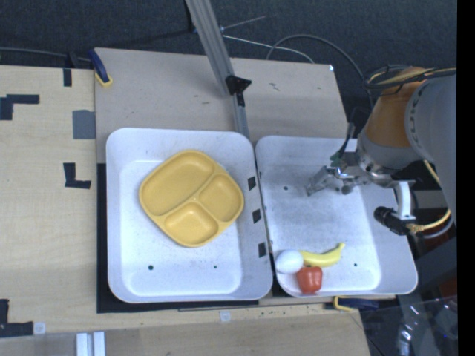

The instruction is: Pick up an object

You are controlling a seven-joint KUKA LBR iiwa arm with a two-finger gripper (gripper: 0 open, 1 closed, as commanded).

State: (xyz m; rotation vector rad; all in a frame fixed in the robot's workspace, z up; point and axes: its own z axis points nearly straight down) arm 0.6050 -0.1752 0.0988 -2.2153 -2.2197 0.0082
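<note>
Since the claw (326, 182) hangs with fingers apart over bare floor of the right bin (386, 273), well away from the banana (324, 256), egg (289, 261) and red pepper (310, 278) huddled in its near corner, it probably just closes on air

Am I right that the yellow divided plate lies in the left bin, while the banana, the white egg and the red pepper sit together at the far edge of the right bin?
Not quite. The camera view shows the banana, white egg and red pepper clustered at the near edge of the right bin, not the far edge. The yellow divided plate does lie in the left bin.
</note>
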